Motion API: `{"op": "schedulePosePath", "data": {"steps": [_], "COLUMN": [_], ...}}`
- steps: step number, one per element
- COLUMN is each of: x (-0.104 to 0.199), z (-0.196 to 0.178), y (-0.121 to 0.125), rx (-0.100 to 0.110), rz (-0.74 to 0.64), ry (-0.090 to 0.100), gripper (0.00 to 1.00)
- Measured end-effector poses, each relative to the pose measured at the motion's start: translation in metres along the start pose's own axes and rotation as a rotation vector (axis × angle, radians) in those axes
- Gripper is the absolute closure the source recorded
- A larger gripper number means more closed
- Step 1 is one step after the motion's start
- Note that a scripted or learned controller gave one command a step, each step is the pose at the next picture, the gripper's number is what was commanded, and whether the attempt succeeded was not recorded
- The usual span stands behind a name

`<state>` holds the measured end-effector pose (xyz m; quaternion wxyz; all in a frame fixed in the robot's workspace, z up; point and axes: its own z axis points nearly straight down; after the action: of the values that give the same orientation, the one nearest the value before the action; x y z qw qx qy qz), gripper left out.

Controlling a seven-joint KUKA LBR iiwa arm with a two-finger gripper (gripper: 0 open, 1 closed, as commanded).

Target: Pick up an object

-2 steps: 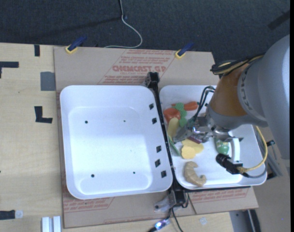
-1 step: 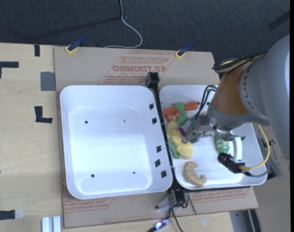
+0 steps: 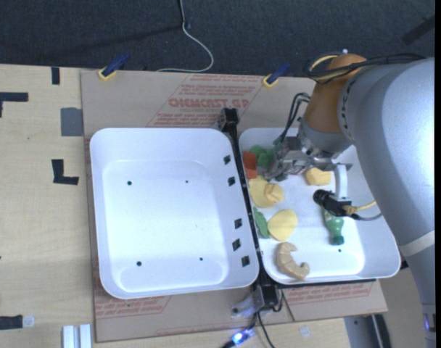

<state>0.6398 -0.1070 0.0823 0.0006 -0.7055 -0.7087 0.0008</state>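
Two white bins sit side by side on my surface; the left bin (image 3: 162, 209) looks smooth and glossy, and the right bin (image 3: 373, 256) carries the objects. I see the end effector (image 3: 282, 162) low at that bin's far left corner, among a green piece (image 3: 265, 153) and an orange piece (image 3: 250, 167), but I cannot tell its state or contact. Nearby lie a rounded yellow lump (image 3: 265, 192), a pale yellow disc (image 3: 283, 224), a curled tan croissant shape (image 3: 291, 261) and a small yellow block (image 3: 319, 176).
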Motion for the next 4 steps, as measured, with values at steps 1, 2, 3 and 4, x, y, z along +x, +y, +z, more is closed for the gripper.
{"op": "schedulePosePath", "data": {"steps": [1, 2, 3, 4], "x": [-0.002, -0.002, -0.001, -0.001], "z": [-0.001, 0.002, 0.002, 0.002], "y": [-0.002, 0.018, 0.018, 0.018], "rx": [-0.001, 0.054, 0.051, 0.051], "rz": [0.002, 0.017, 0.02, 0.019], "ry": [-0.005, -0.008, -0.011, -0.011], "gripper": [0.0, 0.0, 0.0, 0.0]}}
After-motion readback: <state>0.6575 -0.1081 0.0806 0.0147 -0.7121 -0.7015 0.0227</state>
